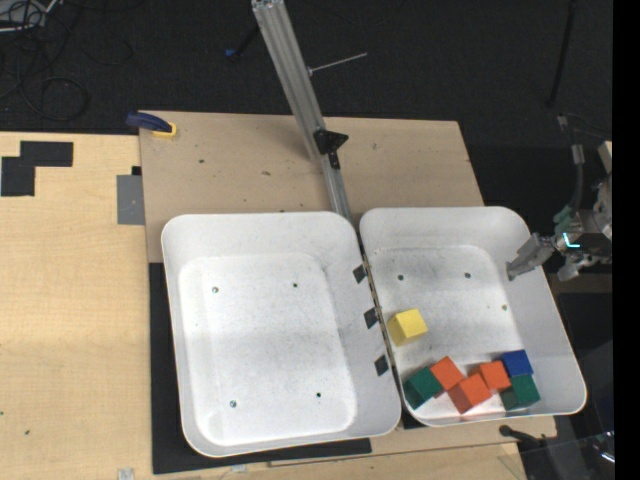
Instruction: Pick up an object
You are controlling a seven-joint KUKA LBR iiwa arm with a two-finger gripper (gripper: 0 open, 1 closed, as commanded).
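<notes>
The right bin [470, 223] holds a yellow cube [407, 325] near its left wall. A cluster lies along its front edge: a green block [422, 385], orange blocks [447, 372] [468, 393] [494, 376], a blue cube [516, 364] and another green block [520, 394]. My gripper [548, 252] sits at the far right, over the bin's right rim and well away from all the blocks. Nothing is seen in its grasp.
The left bin [175, 243] stands beside the right one, with black clips [368, 316] along the seam. A slanted aluminium bar [295, 78] reaches down to the bins' back edge. A blue and yellow clamp [150, 123] lies at the bench's far left corner.
</notes>
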